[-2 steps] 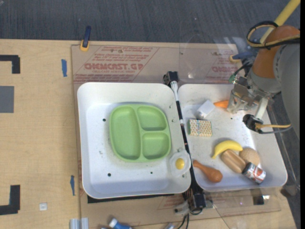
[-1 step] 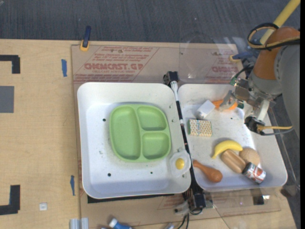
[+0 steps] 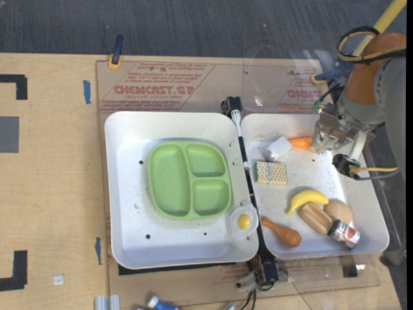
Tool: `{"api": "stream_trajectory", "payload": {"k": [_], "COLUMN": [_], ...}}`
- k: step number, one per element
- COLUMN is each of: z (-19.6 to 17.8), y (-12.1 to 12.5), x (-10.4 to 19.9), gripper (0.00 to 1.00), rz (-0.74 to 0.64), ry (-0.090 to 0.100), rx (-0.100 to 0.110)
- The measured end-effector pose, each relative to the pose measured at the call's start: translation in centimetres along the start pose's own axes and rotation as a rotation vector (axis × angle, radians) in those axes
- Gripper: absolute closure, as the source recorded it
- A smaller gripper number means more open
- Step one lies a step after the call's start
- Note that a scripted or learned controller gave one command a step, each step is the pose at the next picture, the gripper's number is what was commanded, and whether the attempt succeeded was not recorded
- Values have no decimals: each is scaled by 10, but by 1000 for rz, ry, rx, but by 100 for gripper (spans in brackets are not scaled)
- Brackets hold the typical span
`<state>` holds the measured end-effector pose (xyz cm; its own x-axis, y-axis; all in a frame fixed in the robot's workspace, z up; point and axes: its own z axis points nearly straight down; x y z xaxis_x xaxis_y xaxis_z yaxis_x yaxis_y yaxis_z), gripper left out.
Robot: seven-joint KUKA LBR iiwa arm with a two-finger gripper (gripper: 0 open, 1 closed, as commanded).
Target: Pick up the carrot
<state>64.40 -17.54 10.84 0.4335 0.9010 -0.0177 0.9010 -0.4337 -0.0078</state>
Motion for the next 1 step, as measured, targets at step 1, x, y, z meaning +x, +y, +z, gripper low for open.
{"api": "stream_trajectory", "payload": {"k": [1], "z": [19], "y": [-121], "x": [-18], "gripper": [100], "rz": [-26], "ry": [21], "rx": [-10]}}
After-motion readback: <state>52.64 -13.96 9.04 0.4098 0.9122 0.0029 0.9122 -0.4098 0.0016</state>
